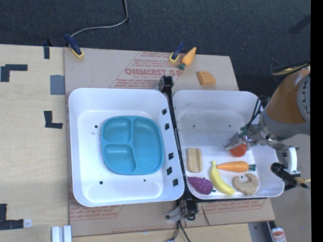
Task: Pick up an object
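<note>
You've got 2 smooth white plastic bins on the cardboard sheet [146, 74]. The left bin [81, 135] holds a glossy teal tray [133, 144] with 3 rounded compartments. The right bin [212, 105] has the toy food: a tan bread slice [194, 160], a knobbly purple grape bunch [201, 185], a curved yellow banana [220, 179], a tapered orange carrot [234, 167] and a lumpy brown piece [246, 184]. The gripper [242, 141] sits right at a small red tomato [238, 149], touching or just above it. Can't tell how the fingers are set, honestly, too dark and small.
</note>
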Robot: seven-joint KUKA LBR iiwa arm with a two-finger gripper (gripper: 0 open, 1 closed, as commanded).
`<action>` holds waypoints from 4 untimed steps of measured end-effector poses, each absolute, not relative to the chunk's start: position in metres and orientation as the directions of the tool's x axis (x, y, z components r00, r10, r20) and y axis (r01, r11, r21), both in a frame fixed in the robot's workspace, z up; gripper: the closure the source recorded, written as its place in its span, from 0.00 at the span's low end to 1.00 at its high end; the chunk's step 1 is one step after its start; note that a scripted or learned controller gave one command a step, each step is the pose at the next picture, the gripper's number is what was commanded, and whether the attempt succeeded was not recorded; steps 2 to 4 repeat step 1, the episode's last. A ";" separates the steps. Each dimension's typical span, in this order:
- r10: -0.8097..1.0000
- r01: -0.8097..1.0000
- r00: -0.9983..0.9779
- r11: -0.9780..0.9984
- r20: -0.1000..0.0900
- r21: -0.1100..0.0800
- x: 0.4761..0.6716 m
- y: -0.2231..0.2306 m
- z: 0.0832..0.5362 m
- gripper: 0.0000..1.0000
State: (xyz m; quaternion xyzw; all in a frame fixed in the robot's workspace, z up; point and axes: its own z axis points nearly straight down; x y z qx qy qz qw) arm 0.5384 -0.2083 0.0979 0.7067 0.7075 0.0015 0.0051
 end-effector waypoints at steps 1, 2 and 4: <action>1.000 1.000 -0.003 0.003 0.001 0.005 0.591 -0.150 0.089 1.00; 1.000 1.000 -0.003 0.003 0.001 0.005 0.591 -0.150 0.089 1.00; 1.000 1.000 -0.003 0.003 0.001 0.005 0.591 -0.150 0.089 1.00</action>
